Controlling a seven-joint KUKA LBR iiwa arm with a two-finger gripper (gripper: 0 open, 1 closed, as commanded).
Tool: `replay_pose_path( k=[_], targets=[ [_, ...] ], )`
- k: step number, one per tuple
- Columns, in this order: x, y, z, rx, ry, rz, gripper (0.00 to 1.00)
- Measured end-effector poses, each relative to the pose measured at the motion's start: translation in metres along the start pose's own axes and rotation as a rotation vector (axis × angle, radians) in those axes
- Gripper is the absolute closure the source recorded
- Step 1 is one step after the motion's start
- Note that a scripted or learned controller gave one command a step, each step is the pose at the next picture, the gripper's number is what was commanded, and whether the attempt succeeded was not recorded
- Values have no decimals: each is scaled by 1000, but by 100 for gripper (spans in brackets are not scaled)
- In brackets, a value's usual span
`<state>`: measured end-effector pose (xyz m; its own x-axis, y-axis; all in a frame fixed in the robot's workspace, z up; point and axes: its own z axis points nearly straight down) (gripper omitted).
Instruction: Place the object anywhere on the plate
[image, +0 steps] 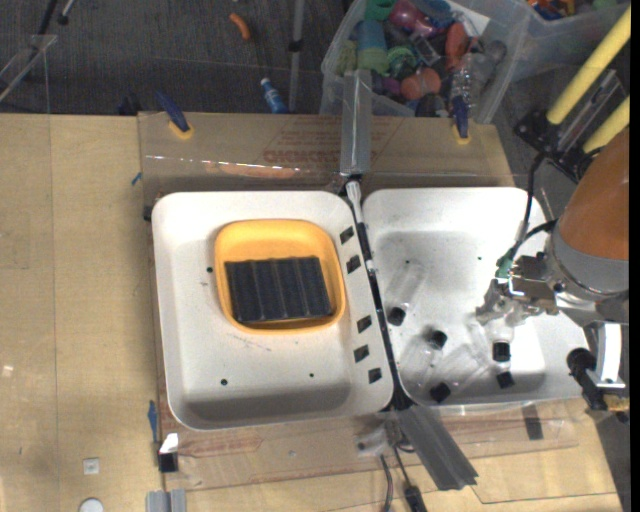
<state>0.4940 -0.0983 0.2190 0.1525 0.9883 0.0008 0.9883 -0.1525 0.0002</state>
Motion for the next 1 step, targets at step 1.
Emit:
replay_pose_path(
  k=[1],
  targets=[
    [18, 51, 30, -1, -1, -220, 100]
  ],
)
